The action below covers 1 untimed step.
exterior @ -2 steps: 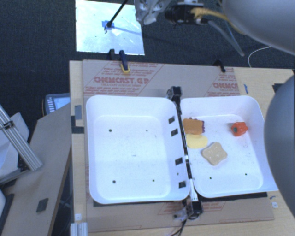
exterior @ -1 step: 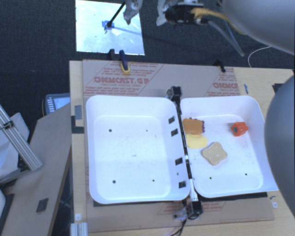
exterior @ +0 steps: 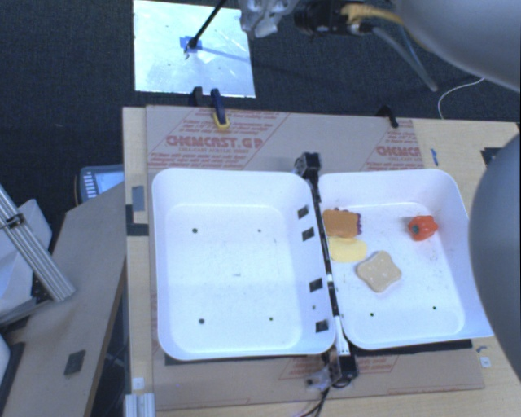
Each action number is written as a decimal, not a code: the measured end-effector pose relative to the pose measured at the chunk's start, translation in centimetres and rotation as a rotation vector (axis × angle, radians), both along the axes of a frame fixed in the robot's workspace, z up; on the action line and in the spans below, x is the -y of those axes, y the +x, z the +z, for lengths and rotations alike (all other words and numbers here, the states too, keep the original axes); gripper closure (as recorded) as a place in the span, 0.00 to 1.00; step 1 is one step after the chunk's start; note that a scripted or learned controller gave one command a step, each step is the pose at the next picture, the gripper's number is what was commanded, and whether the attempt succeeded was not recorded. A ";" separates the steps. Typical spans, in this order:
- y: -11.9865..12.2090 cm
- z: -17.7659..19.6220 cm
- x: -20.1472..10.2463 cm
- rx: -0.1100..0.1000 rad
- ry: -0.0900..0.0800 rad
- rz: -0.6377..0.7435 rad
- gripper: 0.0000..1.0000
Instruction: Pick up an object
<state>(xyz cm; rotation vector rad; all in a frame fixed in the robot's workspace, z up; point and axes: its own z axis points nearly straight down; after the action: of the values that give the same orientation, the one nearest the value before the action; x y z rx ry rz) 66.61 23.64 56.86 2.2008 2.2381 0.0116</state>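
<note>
1. Within the right bin [exterior: 440, 183], four small objects lie on the floor: an orange-brown block with a purple edge [exterior: 341, 222] close to the inner wall, a flat yellow piece [exterior: 348, 250] touching it from below, a tan toast-shaped piece [exterior: 378, 271] just beside the yellow piece, and a red-orange object [exterior: 422, 228] well apart toward the outer side.
2. No object is lifted. The step in hand is judged to be the approach: a target has yet to be selected and reached.
3. The end effector [exterior: 262, 16] sits at the top of the view, above the dark floor and well clear of both bins. Whether it is released or clenched cannot be told; nothing is seen between its parts.
4. The next move calls for travel over the right bin, then a vertical descent. The red-orange object is judged the easiest target, as it stands alone. The three clustered pieces risk being pushed together.
5. The left bin [exterior: 163, 244] adjoins the right bin along a clipped centre seam.
6. Both bins rest on a cardboard sheet [exterior: 244, 140] on the desk [exterior: 135, 147].
7. Beyond the desk, a shiny metal plate [exterior: 163, 49] lies on the dark carpet [exterior: 65, 81].
</note>
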 end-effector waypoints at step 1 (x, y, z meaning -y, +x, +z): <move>0.0 0.0 0.0 -0.001 0.000 0.001 0.00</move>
<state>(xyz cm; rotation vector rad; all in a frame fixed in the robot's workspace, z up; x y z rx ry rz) 66.61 23.64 56.83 2.2003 2.2391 0.0104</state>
